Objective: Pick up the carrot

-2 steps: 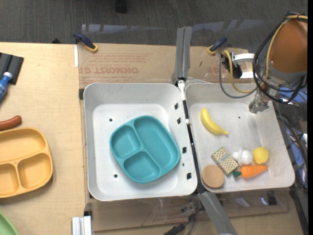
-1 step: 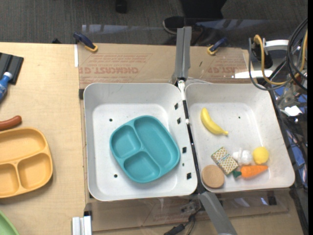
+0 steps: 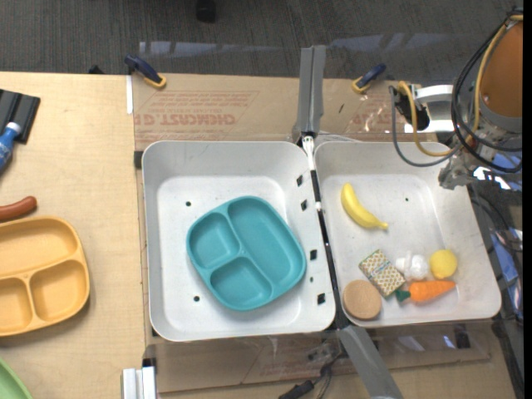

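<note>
The carrot (image 3: 430, 290), orange with a small green top at its left end, lies flat near the front right of the right bin (image 3: 407, 160). It touches nothing but the bin floor and the items beside it. The arm, with its orange band (image 3: 503, 69), comes in over the bin's far right corner. My gripper (image 3: 457, 173) hangs at the bin's right rim, well behind the carrot and apart from it. Cables partly hide it.
Next to the carrot lie a yellow lemon (image 3: 443, 263), a white lump (image 3: 412, 266), a patterned small box (image 3: 381, 273) and a tan round disc (image 3: 362, 299). A banana (image 3: 362, 208) lies farther back. The left bin holds a teal divided plate (image 3: 245, 252).
</note>
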Robot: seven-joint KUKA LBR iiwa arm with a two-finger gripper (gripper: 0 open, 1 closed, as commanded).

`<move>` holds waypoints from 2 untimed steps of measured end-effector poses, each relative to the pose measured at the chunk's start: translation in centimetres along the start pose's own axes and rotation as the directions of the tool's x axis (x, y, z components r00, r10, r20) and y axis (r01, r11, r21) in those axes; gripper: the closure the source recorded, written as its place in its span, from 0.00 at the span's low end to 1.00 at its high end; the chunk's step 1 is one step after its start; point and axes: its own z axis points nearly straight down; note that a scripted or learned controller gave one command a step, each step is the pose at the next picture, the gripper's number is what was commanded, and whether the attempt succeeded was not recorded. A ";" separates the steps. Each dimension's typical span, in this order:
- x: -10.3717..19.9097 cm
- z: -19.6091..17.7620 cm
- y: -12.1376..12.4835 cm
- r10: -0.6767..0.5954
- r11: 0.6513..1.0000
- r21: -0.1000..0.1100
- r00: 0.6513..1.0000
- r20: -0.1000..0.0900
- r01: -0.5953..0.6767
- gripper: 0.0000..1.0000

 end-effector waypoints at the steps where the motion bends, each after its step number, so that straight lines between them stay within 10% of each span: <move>1: 2.6 4.2 1.2 0.294 0.956 -0.001 0.956 0.000 -0.294 1.00; 2: 2.7 8.7 1.1 -0.009 1.000 -0.002 1.000 -0.003 0.009 1.00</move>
